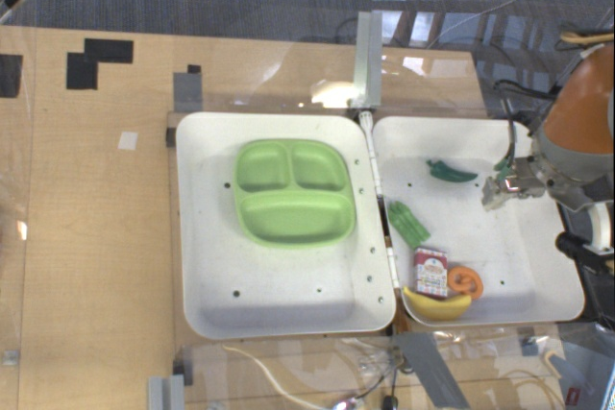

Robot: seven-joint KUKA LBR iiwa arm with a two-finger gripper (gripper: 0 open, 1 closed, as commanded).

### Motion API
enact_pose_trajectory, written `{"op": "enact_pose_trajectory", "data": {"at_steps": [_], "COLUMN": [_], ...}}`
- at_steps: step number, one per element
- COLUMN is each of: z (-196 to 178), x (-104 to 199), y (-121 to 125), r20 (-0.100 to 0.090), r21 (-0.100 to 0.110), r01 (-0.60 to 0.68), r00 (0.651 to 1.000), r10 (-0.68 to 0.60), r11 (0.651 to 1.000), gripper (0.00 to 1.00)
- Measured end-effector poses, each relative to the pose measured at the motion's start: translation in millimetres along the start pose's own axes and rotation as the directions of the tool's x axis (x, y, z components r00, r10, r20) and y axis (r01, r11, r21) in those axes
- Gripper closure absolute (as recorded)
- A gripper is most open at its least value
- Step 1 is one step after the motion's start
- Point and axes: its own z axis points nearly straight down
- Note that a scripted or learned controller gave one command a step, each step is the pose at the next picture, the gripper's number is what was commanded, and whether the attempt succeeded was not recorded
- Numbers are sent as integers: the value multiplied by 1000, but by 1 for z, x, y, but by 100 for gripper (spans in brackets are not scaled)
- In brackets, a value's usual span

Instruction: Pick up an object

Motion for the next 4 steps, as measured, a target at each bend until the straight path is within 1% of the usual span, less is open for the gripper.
{"op": "enact_pose_trajectory", "data": {"at_steps": [1,2,3,4], "z": [0,-21,7,43], "x": [0,36,45,-2], "y": [0,-6,52,90], "r20": [0,0,0,4], "r21": [0,1,0,-4], "r01": [0,-141,-98,74], "r00": [1000,990,995,997], "r10": [0,141,98,-74], "r11": [1000,990,995,997], "gripper": [0,0,0,0]}}
